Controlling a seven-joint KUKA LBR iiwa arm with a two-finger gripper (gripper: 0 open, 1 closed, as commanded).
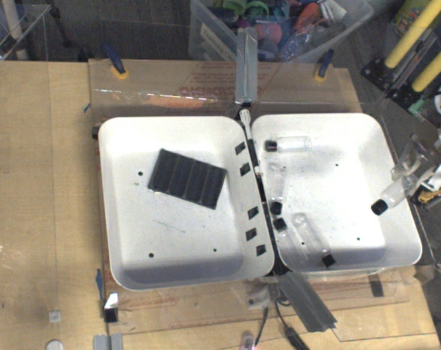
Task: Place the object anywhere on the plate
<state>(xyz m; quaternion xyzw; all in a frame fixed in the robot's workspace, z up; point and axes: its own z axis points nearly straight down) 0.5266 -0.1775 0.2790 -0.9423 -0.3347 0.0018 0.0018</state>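
Note:
A dark ribbed rectangular plate (187, 179) lies flat and slightly turned in the left bin (118, 141), with nothing on it. In the right bin (366, 133), a clear vial with a black cap (287, 145) lies on its side near the back left. Another clear piece with a black end (380, 206) leans at the right side, and a few more clear pieces with black ends (276, 210) lie along the divider and at the front (326, 259). My gripper (423, 172) sits at the right bin's right rim, partly cut off, near the clear piece with the black end.
A metal divider rail (253, 188) with black clips runs between the two bins. Behind the bench stands a clear tub of coloured toys (278, 13). Yellow tubes (424, 20) lean at the back right. Bare wooden bench lies to the left.

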